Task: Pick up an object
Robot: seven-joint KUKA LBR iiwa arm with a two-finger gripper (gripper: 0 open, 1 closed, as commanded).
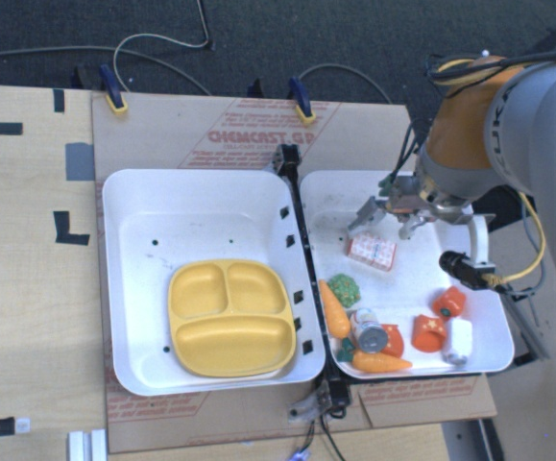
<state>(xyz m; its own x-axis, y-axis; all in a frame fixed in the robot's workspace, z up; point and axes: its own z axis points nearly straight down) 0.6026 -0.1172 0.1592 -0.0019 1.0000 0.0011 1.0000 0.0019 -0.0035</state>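
The gripper [390, 221] hangs over the back part of the right bin [330, 192], its two fingers [364, 216] spread apart with nothing between them. Just below and in front of it lies a small pink-and-white packet [372, 252], flat on the bin floor and apart from the fingertips. Above the gripper, the arm [508, 113] rises grey with its orange band [458, 123] and leads off to the right.

Nearer the front of the same bin sits a green broccoli piece [344, 289], with an orange carrot [334, 314] beside it along the left wall. A small tin can [368, 334] lies next to the carrot, and a second carrot [380, 361] rests by the front wall. To the right are a red cup [428, 333], a red-orange piece [449, 303] and a white bottle [459, 340], close together.

The left bin [138, 195] holds a yellow divided plate [231, 317], lying flat toward its front.
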